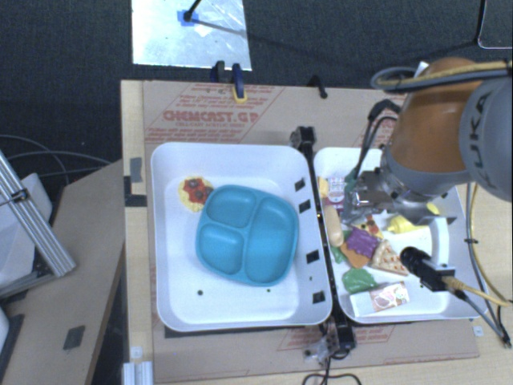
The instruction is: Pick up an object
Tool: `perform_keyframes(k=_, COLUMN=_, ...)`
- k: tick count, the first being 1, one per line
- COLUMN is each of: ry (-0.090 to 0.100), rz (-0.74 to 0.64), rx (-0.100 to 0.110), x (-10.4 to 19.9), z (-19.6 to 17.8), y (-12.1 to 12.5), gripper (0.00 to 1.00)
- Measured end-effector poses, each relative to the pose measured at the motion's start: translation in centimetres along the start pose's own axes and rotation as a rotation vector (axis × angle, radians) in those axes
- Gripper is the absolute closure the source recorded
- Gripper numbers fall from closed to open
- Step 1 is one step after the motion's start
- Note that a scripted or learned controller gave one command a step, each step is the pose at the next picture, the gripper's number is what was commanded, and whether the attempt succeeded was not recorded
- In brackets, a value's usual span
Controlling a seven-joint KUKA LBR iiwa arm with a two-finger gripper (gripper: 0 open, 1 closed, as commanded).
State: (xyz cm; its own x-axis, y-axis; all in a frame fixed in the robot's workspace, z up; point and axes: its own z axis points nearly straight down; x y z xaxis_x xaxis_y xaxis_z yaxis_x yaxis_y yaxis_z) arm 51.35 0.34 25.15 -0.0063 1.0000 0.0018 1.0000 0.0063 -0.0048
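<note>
A dark blue-black carpeted floor [64, 54] lies around the bench. On it, far up and left of the fingers, rests a shiny square silver sheet [191, 22] with a scrap of blue tape (a thin dark rod meets it there). The bench top is brown cardboard printed with red lettering [210, 115]. At far left stand a tan side table [72, 239] and a slanted aluminium rail [32, 223].

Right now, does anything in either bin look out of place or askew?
Mildly: the blue divided plate sits skewed in the left bin, partly covering a small red-and-yellow item by its upper-left edge. No spill or damage shows.
</note>
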Motion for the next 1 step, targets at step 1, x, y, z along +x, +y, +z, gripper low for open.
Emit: perform_keyframes(k=1, ry=0.0, rz=0.001, rx=-0.005, x=0.41, z=-1.89, y=-2.77, gripper=1.0)
